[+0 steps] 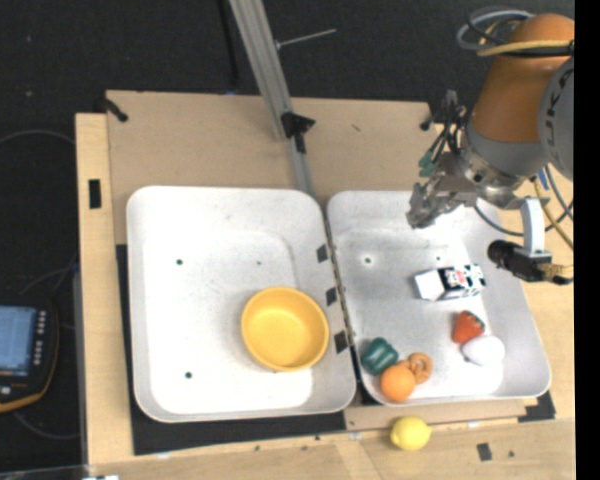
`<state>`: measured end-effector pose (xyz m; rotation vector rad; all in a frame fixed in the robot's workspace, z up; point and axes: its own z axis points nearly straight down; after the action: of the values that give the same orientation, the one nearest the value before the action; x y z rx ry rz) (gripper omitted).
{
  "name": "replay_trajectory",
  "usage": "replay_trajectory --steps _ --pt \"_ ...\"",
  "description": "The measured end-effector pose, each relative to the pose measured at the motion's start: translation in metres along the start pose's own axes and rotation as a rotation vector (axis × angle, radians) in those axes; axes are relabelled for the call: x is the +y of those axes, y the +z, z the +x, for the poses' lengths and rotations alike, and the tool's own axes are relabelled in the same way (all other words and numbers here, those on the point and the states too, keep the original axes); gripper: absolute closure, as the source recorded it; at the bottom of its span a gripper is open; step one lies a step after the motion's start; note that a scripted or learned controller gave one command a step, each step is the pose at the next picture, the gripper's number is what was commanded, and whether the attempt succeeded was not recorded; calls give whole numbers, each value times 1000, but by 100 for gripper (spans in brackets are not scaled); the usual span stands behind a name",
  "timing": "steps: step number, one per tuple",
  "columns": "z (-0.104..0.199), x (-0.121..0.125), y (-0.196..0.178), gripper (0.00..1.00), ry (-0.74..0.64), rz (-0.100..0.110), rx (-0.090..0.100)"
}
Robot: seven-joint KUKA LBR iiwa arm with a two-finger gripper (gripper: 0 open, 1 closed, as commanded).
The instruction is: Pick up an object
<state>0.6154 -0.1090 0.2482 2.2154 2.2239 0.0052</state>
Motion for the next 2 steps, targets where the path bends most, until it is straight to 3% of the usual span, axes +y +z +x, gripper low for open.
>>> replay_trajectory --steps 2 --pt "107 -12 -12 100 -4 4 2"
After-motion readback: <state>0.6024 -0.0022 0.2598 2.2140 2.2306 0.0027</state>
